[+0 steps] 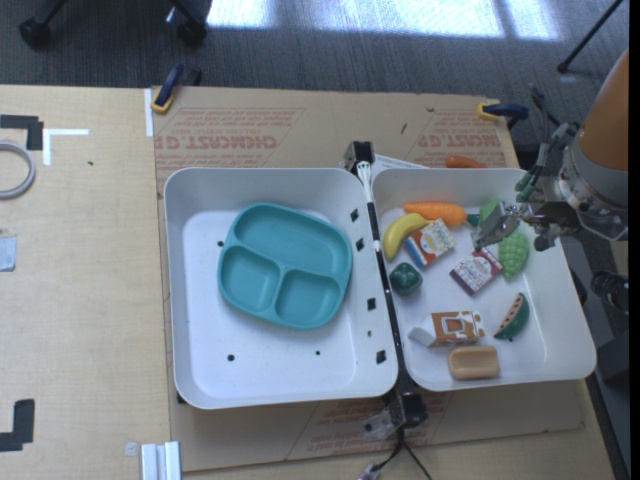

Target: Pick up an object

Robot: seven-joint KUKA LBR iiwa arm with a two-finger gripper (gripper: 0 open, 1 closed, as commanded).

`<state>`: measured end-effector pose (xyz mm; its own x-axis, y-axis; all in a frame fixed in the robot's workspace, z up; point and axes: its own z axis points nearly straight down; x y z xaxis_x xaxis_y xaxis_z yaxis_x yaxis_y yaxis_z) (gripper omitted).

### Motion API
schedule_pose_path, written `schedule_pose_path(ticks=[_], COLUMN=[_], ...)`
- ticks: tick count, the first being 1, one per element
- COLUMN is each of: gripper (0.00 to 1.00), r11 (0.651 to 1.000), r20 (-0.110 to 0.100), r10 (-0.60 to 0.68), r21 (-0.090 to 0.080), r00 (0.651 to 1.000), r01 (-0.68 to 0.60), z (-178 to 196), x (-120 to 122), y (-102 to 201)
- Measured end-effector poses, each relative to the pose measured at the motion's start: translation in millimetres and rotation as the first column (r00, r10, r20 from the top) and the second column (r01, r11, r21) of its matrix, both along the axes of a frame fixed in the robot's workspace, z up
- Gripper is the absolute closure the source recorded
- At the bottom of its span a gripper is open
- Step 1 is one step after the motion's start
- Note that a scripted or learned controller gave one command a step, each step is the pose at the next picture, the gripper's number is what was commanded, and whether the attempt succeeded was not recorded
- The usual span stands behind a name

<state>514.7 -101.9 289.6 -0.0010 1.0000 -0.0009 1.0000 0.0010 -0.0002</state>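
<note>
The gripper [497,230] hangs over the far right part of the right bin [565,353], and whether its jaws are open or closed I cannot tell; nothing can be seen held between them. Taking the banana [400,233] as the landmark: a carrot [436,210] lies just behind it, a small printed carton [435,240] touches its right side, and a dark green round piece [405,279] sits just in front of it. Further right of the banana are a dark red packet [476,271] and a bunch of green grapes [514,253], the grapes lying right by the gripper. Well in front and to the right of the banana are an orange carton [455,326], a watermelon slice [511,317] and a bread roll [473,362]. These all look like light, stiff toy foods; the rounded ones would likely be slick and roll, so the flat-sided packet or cartons seem easier to pinch across their narrow faces. The grapes, nearest the gripper, are the likely target, and their bumpy surface should offer some hold. Left of the banana, the left bin [185,358] holds a teal divided tray [285,265]. Both bins rest on the tabletop [80,318].
</note>
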Motion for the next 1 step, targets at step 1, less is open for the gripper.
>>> schedule_pose_path(ticks=[1], gripper=[0.0], r11=[1.0], r20=[0.005], r10=[-0.005], r21=[0.0], r00=[1.0], r01=[0.005], z=[-177.1], x=[-35.4], y=[-10.3])
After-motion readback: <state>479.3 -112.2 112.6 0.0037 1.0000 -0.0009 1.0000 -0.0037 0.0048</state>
